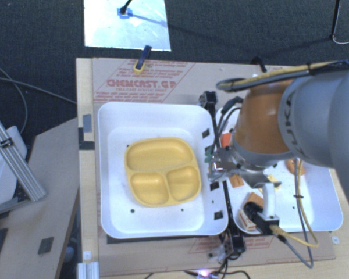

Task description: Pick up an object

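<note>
Camera view, looking down: my arm (305, 121) comes in from the right of frame & covers most of the right bin (321, 207). My gripper (220, 170) sits low at the seam btw the two bins, centre-right. Can't tell if it's apart or together, since the wrist blocks it. Left bin (113, 214), mid-frame, has a yellow 3-compartment tray (161, 170) lying flat. In the right bin there's a brown piece (253, 200) just below the wrist & an orange bit (293, 166) at the arm's lower edge.
</note>
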Robot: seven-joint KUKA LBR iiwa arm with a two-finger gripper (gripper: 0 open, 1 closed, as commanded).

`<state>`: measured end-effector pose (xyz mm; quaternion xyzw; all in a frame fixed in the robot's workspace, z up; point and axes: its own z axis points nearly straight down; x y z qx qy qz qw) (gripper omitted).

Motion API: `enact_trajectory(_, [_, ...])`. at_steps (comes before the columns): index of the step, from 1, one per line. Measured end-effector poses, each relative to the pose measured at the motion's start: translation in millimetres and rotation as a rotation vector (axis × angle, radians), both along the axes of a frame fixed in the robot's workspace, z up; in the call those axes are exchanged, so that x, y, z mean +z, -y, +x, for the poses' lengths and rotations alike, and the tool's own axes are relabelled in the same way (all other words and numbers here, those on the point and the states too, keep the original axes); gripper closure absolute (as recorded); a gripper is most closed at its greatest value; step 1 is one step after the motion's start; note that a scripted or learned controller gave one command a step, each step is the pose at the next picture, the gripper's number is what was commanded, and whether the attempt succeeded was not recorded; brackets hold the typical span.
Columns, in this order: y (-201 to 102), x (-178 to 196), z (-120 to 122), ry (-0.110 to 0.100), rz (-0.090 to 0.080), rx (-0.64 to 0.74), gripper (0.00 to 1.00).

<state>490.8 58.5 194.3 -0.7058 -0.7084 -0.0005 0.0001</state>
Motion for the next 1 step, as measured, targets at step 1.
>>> enact_trajectory(1, [85.6,-9.8,58.3,0.004,-0.006,-0.009,1.0])
